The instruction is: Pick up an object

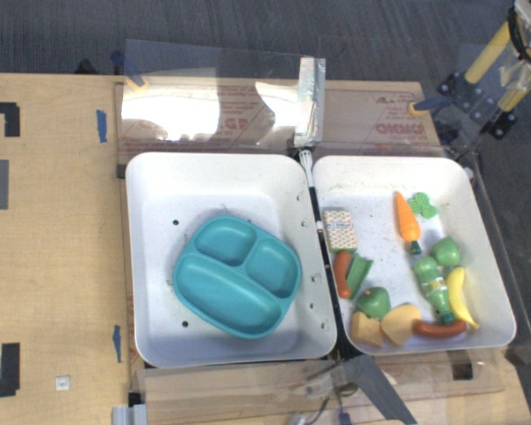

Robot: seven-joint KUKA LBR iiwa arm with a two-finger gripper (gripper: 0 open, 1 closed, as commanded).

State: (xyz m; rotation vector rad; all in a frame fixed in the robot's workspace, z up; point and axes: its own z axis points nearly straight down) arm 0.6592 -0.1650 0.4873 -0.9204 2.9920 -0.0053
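— So which step is this?
— Before any pick, I'd say: the toy carrot (406,217) lies in the right bin (372,173) among other toy food.
— And the jaws?
— Can't tell their state. Next comes reaching down over one piece.

Lighting was pretty bright and even, mostly from overhead. The clear plastic sheet (217,104) at 12 o'clock caught strong white glare. Both white bins (150,193) looked a bit washed out, with soft shadows under the teal plate (237,275). Overall slightly soft and grainy, and the toys at 4 o'clock lacked fine detail.
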